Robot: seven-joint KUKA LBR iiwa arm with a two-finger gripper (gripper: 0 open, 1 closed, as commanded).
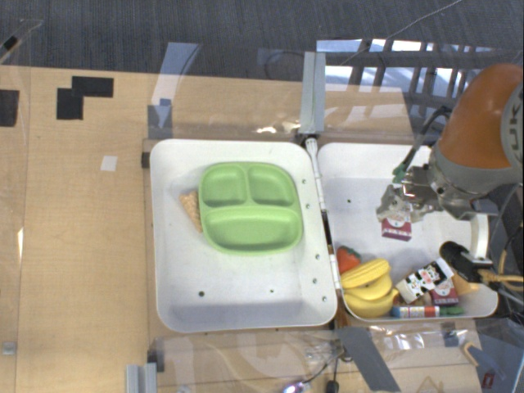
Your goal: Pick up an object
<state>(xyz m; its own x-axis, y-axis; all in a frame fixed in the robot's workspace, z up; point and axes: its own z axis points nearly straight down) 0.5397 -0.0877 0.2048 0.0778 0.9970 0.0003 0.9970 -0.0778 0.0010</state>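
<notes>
A wooden bench (74,219) bears two white bins; the left bin (237,301) holds a green divided plate (248,207). Over the right bin (360,187), the gripper (403,207) pinches a small red-and-white packet (397,226), lifted above the bananas (368,285) near the front wall

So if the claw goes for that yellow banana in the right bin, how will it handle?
The banana looks curved and smooth, so it may slip or rock when pinched. It lies packed against a red toy and the bin wall, so pushing would probably wedge it.
</notes>
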